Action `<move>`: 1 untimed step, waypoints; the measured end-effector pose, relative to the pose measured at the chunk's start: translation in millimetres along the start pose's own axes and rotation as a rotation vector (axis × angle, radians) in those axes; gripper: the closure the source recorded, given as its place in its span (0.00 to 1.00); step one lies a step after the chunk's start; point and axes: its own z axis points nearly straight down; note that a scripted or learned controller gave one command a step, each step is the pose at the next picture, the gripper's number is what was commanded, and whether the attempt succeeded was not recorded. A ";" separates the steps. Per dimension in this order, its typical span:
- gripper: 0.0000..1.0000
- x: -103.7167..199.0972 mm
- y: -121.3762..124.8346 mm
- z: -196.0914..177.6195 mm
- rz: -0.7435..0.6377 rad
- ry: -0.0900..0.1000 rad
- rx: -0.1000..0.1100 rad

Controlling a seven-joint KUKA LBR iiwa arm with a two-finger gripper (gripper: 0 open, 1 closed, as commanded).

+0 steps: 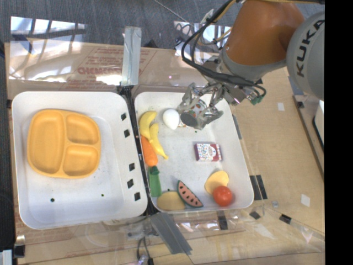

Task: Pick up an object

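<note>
Overhead, gripper point(199, 114) above right bin point(234, 148) — beside white egg point(171, 118), bananas point(150, 131).

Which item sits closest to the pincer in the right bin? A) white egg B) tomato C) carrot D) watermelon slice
A: the white egg lies just to the camera's left of the pincer near the far wall of the right bin, while the tomato, watermelon slice and carrot lie farther toward the near side.
</note>
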 end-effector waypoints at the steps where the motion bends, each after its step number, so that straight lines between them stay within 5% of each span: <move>1: 1.00 50.1 70.9 28.9 0.156 0.003 -0.004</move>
